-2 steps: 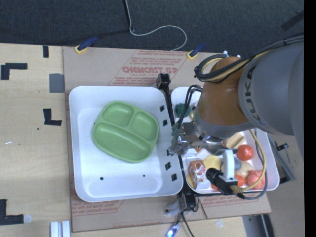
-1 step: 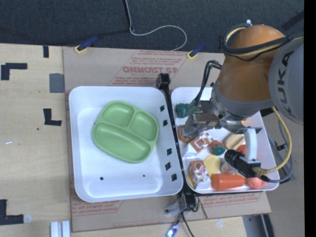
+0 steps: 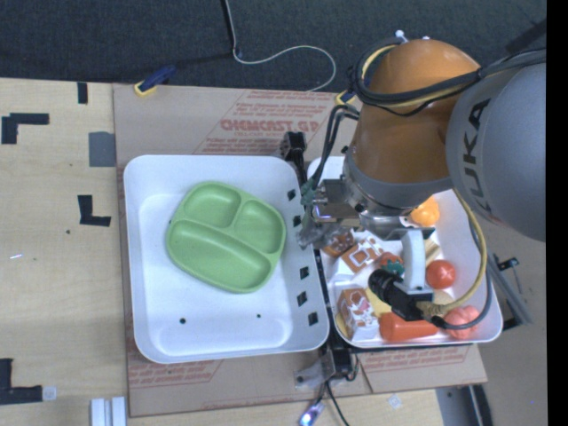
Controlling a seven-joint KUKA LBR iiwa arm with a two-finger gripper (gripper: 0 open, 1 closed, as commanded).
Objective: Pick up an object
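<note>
Sideways, "KUKA" on arm (image 3: 506, 149)

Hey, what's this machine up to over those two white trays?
A robot arm is reaching down into the right bin, which holds a jumble of small toy foods: a red tomato, an orange carrot and some patterned pieces. Its job is to pick one up. The left bin holds a green divided plate. Its wrist blocks the view, so I can't tell whether it has grabbed anything.

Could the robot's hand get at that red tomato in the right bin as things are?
Probably yes. The red tomato lies uncovered near the right bin's far side, and the arm already hangs over that bin, though crowded neighbours could hamper a clean grip.
</note>
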